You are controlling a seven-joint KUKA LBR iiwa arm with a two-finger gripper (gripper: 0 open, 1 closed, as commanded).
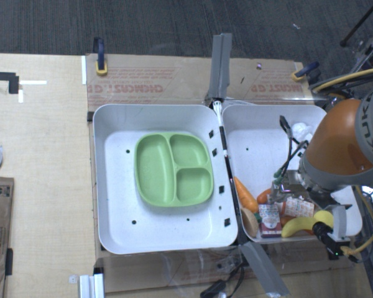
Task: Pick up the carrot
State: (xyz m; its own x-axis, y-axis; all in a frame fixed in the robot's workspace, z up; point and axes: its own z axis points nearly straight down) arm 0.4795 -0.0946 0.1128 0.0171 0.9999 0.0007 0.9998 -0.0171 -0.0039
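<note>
The carrot (245, 194) is orange and lies at a slant against the left wall of the right bin (255, 135), near its front. My gripper (285, 189) hangs low over the front of that bin, just right of the carrot, above a cluster of food items. The arm's orange band and grey wrist cover much of the bin's right side.
A yellow banana (303, 226), a red-and-white packet (270, 218) and a small orange item (264, 197) crowd the right bin's front. The left bin (112, 185) holds a green divided plate (173, 169). A grey divider (221, 67) stands behind the bins.
</note>
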